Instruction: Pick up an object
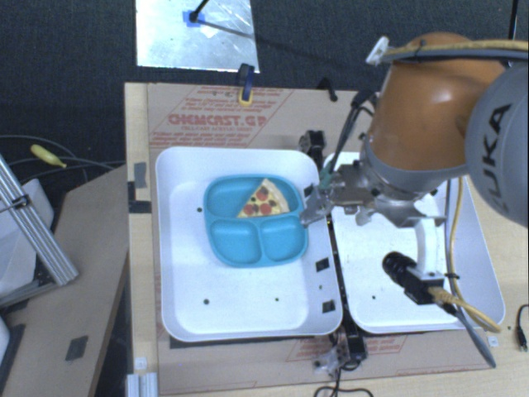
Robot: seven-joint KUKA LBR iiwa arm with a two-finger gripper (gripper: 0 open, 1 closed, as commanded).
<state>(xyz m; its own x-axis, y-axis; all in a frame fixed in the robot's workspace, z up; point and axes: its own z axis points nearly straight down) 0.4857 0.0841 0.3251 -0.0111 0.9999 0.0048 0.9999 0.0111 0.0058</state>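
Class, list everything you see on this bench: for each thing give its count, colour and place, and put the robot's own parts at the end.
Bins: two, white, side by side on the bench; left bin, right bin.
Divided plate: one, blue, with three compartments, in the left bin.
Pizza slice: one, yellow with red spots, in the plate's upper right compartment.
Cardboard sheet: one, brown with red print, under the bins.
Metal sheet: one, silvery, on the dark floor behind the bench.
Arm: one, grey with an orange band, reaching in from the right over the right bin.
Gripper: one, metal, at the plate's right edge.
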